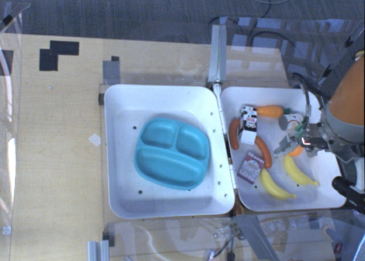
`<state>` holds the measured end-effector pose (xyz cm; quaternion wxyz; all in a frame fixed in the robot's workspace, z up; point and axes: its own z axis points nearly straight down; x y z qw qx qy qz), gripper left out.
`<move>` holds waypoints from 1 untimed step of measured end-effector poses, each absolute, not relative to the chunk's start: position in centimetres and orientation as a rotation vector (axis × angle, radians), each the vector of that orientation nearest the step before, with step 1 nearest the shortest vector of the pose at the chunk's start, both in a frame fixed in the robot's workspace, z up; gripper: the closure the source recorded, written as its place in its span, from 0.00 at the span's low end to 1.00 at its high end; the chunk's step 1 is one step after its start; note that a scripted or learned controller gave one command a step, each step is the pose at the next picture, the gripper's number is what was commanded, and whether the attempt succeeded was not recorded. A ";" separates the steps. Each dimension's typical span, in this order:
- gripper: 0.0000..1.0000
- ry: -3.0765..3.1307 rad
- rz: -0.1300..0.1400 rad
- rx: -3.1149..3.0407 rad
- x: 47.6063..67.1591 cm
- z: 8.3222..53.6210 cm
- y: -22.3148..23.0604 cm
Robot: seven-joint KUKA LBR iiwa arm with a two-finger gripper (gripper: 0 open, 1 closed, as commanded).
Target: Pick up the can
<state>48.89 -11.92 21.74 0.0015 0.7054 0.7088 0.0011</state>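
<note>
Two white bins sit side by side on the wooden bench. The left bin [117,157] holds a blue divided plate [172,153] near its centre. The right bin [331,197] is crowded.

The arm [349,106] comes in from 3 o'clock, and its gripper [296,140] hangs low over the right bin, a little toward 3 o'clock of the bin's centre. The metal parts there are blurred together, so I cannot tell whether the tool is spread or pressed together, and nothing can be seen pinched in it.

The can [288,122], a small pale cylinder as far as the view lets me judge, lies just at 11 o'clock of the gripper, very near it; contact cannot be judged. A carrot [269,111] lies at the bin's 12 o'clock, just beside the can.

A black-and-white box [248,118] sits at 9 o'clock of the carrot, with a red sausage [234,133] toward the bin's left wall. A second sausage [263,150] lies near the centre, and a pink packet [249,168] at its 7 o'clock. Two bananas lie toward 6 o'clock: one banana [276,186] near the front wall, the other banana [299,172] just below the gripper
</note>
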 end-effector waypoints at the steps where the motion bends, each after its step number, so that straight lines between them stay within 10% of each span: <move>1: 0.00 2.205 0.005 2.230 48.9 21.3 -16.8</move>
